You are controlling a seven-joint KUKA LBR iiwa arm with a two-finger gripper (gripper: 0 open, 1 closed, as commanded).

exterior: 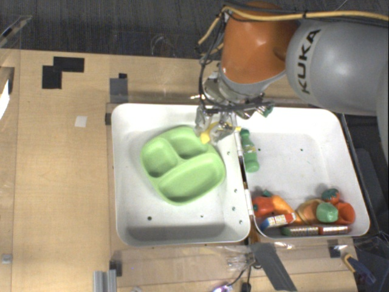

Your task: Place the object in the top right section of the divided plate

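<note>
Can't tell gripper (214,126) grip: spread or pinching the yellow bit (205,137) at its tip, over plate (188,181) top right rim. Might drop on the rim and roll into bin (130,212) if let go off-centre

The divided plate (182,163) is plain light green. The left bin (121,181) and the right bin (304,140) are both white. A bottle (248,154) along the right bin's left edge is green. Small things (273,207) along that bin's near edge are orange, red and green. The bench (55,181) is pale wood with black patches (61,72). The arm (340,59) is grey, its band (252,44) orange.
</note>
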